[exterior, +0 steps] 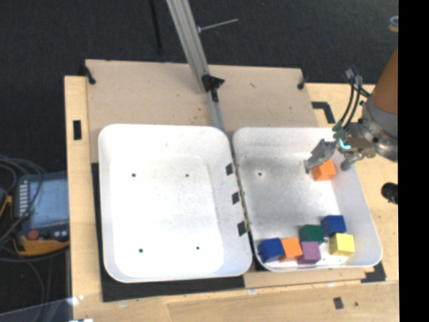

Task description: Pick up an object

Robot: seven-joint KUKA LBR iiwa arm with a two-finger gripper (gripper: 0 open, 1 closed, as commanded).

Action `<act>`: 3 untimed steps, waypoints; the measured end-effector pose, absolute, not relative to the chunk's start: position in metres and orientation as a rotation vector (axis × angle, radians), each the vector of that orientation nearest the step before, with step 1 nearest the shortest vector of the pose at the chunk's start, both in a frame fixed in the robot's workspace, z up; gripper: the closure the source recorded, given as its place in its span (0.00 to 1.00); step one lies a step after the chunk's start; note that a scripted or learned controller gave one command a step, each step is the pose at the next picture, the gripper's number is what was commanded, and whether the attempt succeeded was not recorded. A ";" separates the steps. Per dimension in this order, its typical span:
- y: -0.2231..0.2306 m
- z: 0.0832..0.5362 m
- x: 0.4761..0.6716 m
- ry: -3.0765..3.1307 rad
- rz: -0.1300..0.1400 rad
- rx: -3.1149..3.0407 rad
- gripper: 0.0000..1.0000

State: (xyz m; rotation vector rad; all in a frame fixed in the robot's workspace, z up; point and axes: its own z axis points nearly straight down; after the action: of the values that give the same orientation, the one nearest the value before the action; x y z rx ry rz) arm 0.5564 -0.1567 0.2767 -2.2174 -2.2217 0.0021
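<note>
The two-finger grey gripper (330, 157) was seen over the far right part of the right-hand shallow white bin (281, 200), at the end of the arm reaching in from the right. A small orange cube (324, 171) was placed directly under it, toward the near side of the fingertips, its upper edge partly hidden by them. One finger (318, 157) was seen splayed to the left of the cube and the other (348, 159) to its right, so the jaws were judged to be spread apart and straddling the block rather than clamped on it (contact could not be confirmed from this slant). The cube looked squarish, with no evident long axis, its faces turned slightly against the bin walls. A closing and a lift were judged to be all that the pick still needed. Well apart, along the bin's near wall, a cluster of other small blocks was seen: blue (271, 249), orange (291, 247), purple (310, 251), green (311, 233), a second blue (333, 224) and yellow (342, 243). The left-hand white bin (167, 200) lay beside it.
</note>
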 end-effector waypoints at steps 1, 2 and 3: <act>-0.157 0.279 0.557 -2.224 -0.002 -2.221 0.00; -0.150 0.227 0.550 -2.217 0.005 -2.224 0.00; -0.148 0.170 0.558 -2.214 0.006 -2.226 0.00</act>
State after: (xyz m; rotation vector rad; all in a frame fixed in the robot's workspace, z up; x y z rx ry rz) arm 0.5585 -0.1480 0.1701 -2.2260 -2.2140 0.0061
